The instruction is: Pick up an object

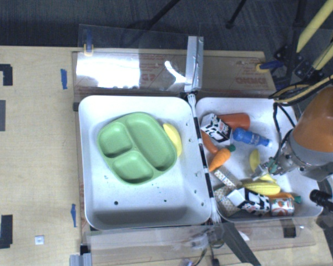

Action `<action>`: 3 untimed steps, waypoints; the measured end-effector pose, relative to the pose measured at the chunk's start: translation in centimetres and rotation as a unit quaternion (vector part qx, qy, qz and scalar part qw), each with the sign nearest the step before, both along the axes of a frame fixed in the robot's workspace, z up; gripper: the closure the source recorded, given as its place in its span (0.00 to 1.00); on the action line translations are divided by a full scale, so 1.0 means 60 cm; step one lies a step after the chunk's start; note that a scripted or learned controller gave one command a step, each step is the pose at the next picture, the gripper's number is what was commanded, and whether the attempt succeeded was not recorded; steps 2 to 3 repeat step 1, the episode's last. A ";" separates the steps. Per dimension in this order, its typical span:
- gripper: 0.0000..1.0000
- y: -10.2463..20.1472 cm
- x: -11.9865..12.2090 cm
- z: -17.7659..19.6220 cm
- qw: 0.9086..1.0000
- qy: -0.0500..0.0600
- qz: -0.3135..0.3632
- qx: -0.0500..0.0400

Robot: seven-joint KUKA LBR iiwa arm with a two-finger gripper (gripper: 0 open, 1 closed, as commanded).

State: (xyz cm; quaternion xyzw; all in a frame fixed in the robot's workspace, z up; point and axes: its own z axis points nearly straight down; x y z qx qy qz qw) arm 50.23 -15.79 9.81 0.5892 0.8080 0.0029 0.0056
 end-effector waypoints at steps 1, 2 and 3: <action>1.00 0.124 0.089 0.144 1.000 0.006 0.014 0.001; 1.00 0.124 0.089 0.144 1.000 0.006 0.014 0.001; 1.00 0.124 0.089 0.144 1.000 0.006 0.014 0.001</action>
